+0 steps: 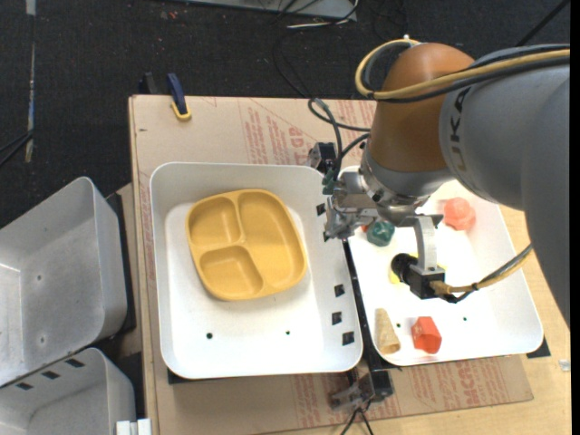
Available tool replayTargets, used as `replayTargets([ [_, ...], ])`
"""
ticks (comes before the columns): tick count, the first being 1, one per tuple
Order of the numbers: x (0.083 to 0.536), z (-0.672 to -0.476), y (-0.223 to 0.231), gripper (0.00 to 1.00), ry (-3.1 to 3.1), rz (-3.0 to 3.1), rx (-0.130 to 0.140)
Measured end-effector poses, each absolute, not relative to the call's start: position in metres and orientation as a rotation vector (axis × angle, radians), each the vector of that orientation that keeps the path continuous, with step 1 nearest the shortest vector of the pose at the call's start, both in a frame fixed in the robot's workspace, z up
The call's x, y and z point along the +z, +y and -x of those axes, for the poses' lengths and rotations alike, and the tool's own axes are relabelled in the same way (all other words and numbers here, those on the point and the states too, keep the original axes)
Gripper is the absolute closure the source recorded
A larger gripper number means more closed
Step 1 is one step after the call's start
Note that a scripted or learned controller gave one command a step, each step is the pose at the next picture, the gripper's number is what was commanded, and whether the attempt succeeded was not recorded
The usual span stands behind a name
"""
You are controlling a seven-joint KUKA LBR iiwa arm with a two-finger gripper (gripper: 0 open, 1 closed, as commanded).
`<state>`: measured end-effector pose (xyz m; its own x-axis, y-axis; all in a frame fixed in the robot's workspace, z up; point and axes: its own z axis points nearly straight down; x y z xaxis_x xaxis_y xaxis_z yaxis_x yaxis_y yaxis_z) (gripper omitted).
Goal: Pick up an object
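Camera view: gripper (376, 229) low in right bin (507, 329), near bench back edge; jaws state cannot tell. Green object (380, 234) directly at jaws; pink block (459, 214) further right.

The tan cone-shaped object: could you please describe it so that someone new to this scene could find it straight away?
Look at the right white bin, the one the arm reaches over. Along its near edge, close to the divide between the bins, lies the tan cone, narrow end pointing away from the camera. Its neighbour, the orange-red block, is chunky and bright; the cone is pale and tapered.
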<state>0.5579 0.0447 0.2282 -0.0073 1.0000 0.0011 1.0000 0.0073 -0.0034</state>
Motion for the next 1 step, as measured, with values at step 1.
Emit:
replayTargets([
  [1, 0.2380, -0.5456, 0.0902, 1.00, -2.229, 2.213, -0.001],
])
